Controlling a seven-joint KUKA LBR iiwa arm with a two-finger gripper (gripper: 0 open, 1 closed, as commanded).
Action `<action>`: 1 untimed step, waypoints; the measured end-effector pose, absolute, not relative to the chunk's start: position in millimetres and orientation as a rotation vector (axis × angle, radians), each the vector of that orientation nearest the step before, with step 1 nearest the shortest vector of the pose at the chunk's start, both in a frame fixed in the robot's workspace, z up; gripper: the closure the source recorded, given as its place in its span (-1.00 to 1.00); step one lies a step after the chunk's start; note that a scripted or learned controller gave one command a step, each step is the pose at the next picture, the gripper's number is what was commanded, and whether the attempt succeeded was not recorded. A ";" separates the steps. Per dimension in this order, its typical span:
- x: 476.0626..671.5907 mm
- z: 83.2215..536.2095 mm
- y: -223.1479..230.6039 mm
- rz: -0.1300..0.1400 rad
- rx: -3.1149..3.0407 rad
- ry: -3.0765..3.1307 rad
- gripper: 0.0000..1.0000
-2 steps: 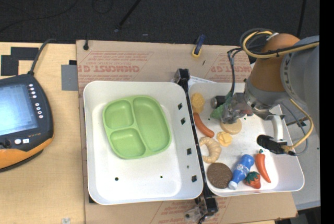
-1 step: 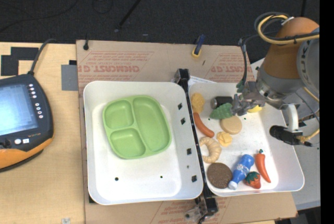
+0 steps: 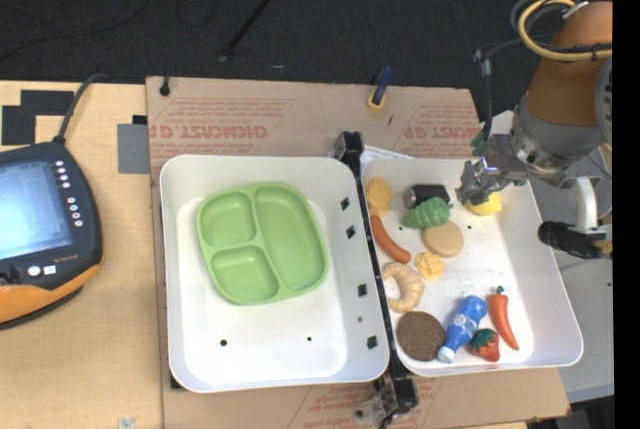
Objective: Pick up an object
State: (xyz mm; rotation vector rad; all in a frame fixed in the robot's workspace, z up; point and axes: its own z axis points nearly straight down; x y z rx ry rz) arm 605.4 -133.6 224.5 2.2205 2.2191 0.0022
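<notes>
Gripper (image 3: 484, 185): low over the right bin's far side — whether its fingers were spread or pinching could not be told.
Yellow toy (image 3: 487, 205): right at the gripper's tip, partly hidden.
Green leafy toy (image 3: 428, 214): just left of it.
Right bin (image 3: 548, 279): held sausage (image 3: 389, 239), bottle (image 3: 462, 324), carrot (image 3: 502, 316).
Left bin (image 3: 185, 317): held a green tray (image 3: 262, 242).
</notes>
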 end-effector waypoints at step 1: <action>591.0 216.2 -86.2 -0.004 2.223 2.227 1.00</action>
